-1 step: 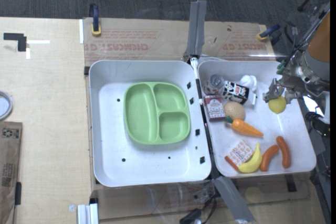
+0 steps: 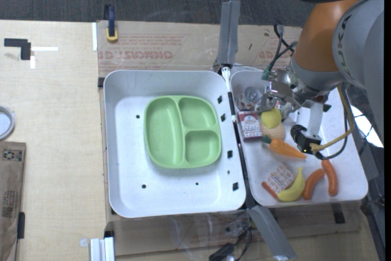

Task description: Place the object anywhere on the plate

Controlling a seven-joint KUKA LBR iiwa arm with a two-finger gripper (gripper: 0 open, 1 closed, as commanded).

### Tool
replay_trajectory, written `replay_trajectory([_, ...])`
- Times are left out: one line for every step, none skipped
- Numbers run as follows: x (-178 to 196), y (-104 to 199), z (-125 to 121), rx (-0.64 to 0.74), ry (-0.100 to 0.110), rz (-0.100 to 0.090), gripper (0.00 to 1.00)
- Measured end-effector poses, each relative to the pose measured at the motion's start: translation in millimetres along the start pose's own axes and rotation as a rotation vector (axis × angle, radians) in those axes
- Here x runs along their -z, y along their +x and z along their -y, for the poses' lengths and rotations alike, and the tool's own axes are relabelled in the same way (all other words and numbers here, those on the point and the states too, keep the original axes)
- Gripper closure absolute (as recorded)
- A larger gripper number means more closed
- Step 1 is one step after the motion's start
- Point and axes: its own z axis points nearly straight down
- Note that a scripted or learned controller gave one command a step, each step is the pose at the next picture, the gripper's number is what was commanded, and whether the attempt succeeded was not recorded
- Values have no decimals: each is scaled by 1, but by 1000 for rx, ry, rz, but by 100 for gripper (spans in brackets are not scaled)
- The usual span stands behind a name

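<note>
Right bin [image 2: 354,183] | hand [image 2: 273,108] grip unclear, over lemon [image 2: 270,118] | plate [image 2: 182,131] long axis upright in frame

We look down at a slant from above the bench [image 2: 49,107], both white bins [image 2: 122,192] central, the arm [image 2: 342,27] entering from three o'clock.

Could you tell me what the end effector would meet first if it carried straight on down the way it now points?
Probably the round yellow lemon-like toy fruit, lying just under the end effector in the right-hand shallow white bin; depth from this slanted view is uncertain.
</note>
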Motion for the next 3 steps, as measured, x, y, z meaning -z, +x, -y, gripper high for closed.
replay_trajectory([1,66,-12,133,-2,1,100])
replay_trajectory([1,114,1,521,-2,1,100])
replay_trajectory([1,114,1,520,-2,1,0])
